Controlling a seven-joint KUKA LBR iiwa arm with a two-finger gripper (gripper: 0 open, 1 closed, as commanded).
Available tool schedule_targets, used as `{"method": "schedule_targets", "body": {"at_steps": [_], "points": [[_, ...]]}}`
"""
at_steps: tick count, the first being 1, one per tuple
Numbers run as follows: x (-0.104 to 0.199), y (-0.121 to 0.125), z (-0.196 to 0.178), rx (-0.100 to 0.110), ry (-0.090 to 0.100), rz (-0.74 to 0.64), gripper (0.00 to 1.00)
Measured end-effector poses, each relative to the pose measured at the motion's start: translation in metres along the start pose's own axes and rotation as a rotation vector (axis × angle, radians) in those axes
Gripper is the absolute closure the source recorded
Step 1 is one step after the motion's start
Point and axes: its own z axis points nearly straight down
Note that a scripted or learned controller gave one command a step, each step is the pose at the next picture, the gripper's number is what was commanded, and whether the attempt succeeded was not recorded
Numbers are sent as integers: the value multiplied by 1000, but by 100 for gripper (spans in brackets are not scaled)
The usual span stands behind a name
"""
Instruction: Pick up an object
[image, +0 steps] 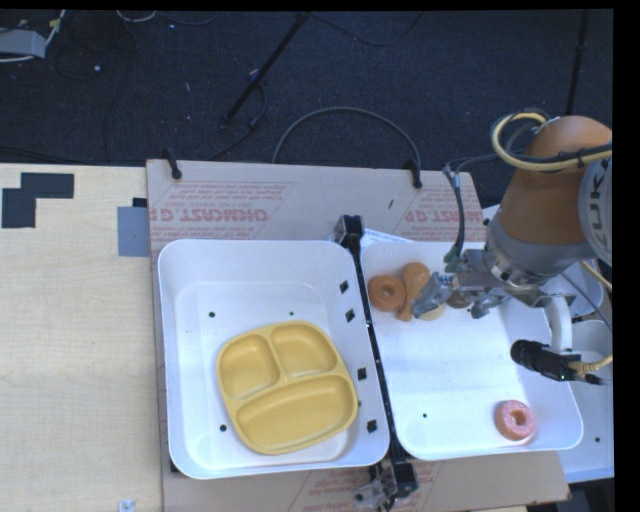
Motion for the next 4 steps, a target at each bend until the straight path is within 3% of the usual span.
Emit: {"method": "schedule_targets", "body": {"at_steps": [1, 3, 4], "points": [[0, 2, -5, -11, -2, -1, 0], [1, -1, 106, -2, 1, -1, 0], [1, 0, 134, -9, -1, 0, 0]]}}
